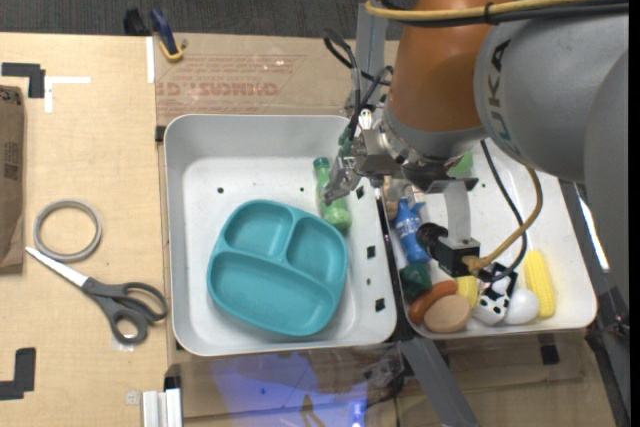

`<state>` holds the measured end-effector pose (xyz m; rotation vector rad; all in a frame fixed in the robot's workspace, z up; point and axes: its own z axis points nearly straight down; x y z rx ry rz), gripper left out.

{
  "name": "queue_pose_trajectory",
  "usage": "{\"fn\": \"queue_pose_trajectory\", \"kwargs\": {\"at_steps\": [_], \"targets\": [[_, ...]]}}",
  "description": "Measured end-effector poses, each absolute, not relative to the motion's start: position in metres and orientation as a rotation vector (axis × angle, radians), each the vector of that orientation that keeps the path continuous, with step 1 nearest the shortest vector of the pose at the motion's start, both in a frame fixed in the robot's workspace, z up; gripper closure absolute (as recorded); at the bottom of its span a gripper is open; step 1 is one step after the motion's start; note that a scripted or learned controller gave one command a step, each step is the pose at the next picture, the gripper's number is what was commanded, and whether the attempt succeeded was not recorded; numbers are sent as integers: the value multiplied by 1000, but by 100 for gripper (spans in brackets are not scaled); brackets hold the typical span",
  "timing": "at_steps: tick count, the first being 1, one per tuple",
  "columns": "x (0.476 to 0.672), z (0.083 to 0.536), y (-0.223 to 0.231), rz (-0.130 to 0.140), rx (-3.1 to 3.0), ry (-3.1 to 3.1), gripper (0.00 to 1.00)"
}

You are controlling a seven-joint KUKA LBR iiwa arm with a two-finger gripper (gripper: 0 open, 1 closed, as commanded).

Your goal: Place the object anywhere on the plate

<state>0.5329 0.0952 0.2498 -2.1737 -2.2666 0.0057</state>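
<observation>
Near the middle of the frame, we see a green object [333,198] close to the right wall of the left bin [190,215], its lower end just touching or overlapping the upper right rim of the teal plate [275,265]. We cannot tell whether it rests on the bin floor or hangs; the gripper [345,173] sits right at its upper end, but the wrist hides the fingers, so whether they clasp it is unclear to us.

We count one plate, with three compartments. It lies tilted in the lower half of the left bin, its lower edge near the bin's front wall and its right edge near the divider between the bins. Open white floor shows along the upper left of that bin, between the plate and the back and left walls.

We count two bins. The right bin [575,310] holds a crowd along its lower edge: one blue bottle-like item [408,227], one brown egg-shaped item [447,313], one black-and-white toy [497,298] and one yellow corn cob [540,282]. The grey arm [560,65] with its orange band [445,55] covers the upper part of that bin.

On the wooden bench [80,125] at the left of the frame, well apart from the bins, we see one roll of tape [67,228] and one pair of scissors [105,295].
</observation>
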Motion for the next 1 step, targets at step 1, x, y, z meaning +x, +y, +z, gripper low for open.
{"fn": "queue_pose_trajectory", "kwargs": {"at_steps": [1], "targets": [[533,250,95,6,-2174,-2267,0]]}}
